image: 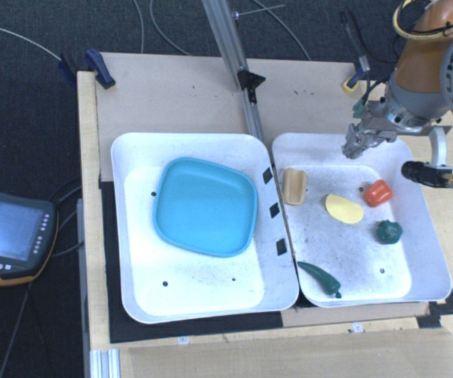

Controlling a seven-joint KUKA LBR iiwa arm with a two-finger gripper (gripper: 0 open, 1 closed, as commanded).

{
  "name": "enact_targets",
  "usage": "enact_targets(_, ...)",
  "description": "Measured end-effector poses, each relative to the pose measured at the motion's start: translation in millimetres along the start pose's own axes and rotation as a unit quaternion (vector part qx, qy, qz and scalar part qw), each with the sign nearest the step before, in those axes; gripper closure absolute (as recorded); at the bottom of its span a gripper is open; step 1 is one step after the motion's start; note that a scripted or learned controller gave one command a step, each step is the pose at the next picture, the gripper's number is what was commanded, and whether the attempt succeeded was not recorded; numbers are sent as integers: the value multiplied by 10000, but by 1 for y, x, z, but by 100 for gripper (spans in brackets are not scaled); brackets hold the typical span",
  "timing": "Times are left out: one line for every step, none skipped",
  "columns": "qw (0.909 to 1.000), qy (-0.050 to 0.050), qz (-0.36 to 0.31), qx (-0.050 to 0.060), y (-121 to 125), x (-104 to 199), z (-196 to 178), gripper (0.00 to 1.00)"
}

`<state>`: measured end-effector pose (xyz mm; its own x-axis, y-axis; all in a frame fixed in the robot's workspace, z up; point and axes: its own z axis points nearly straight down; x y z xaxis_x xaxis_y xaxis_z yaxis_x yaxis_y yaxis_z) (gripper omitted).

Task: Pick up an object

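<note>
The right bin (415, 278) holds a tan bread-like piece (294, 186) at its left wall, a yellow lemon-shaped piece (343, 209) in the middle, and a red piece (377, 193) to its right. A dark green broccoli-like piece (388, 231) lies further right, and a green pepper (320, 277) near the front edge. My gripper (358, 145) hangs over the bin's back edge, above and behind the lemon piece, with nothing seen in it. Its fingers point down and blur together.
The left bin (131, 290) carries a blue square plate (206, 205). A metal pole (228, 38) slants up from between the bins. Clamps sit at the bench's back corners; a teach pendant (9, 235) lies off the bench at left.
</note>
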<state>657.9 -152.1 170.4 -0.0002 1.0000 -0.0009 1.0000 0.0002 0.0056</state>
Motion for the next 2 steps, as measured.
enact_targets(10000,-1,0,-6,-1,-3,-64,100)
enact_targets(10000,3,-1,12,0,-3,-89,100)
